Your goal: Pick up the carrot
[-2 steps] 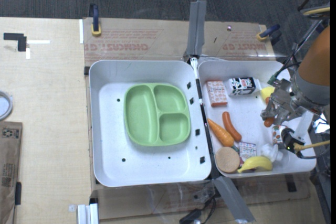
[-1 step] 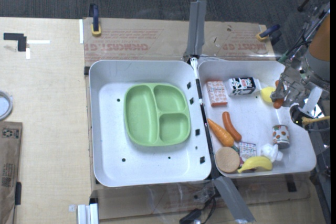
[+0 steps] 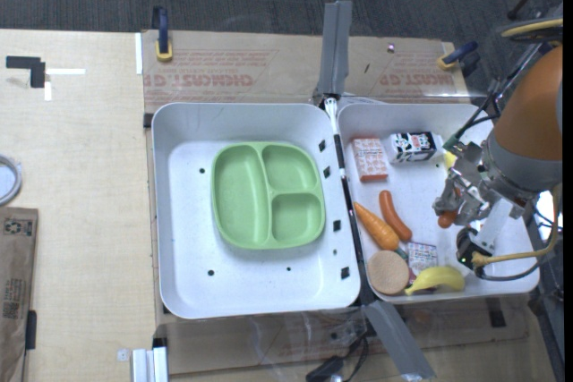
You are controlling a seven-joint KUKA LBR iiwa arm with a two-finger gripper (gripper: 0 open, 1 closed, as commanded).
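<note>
Carrot lies in right bin, left side, touching sausage; gripper hovers well to its right, finger state unclear; risk: descent snags sausage, crowding spoils grasp.

arm: grey body w/ orange band | wrist: metal hardware, black parts | yellow cable looped below

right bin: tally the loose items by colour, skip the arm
orange: 2, carrot and sausage
yellow: 1, banana
tan: 1, round disc
pink: 1, box
black and white: 1, milk carton
multicoloured: 1, small packet
total: 7
</note>
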